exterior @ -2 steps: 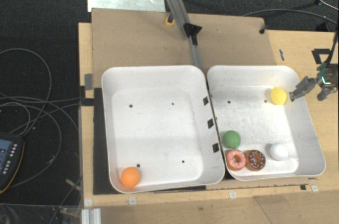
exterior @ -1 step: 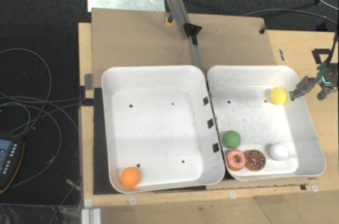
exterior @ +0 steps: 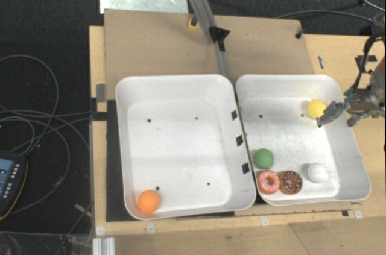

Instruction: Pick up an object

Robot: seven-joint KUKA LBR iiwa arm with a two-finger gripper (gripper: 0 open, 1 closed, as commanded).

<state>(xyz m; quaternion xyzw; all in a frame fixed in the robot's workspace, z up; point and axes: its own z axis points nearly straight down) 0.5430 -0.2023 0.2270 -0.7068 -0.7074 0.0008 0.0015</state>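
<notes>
No text, label, brand, number or sign is legible on anything.

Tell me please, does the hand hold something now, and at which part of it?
Nothing is held. The hand is over the right edge of the right bin, its fingers open, beside the yellow ball, which lies on the bin floor.

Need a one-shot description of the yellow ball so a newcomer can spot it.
Take the right-hand white bin. Along its far right wall, near the upper corner, sits the yellow ball, right beside the tool. It is the bin's sole yellow item, set well apart from the green ball, two donuts and white ball clustered at the front edge.
</notes>
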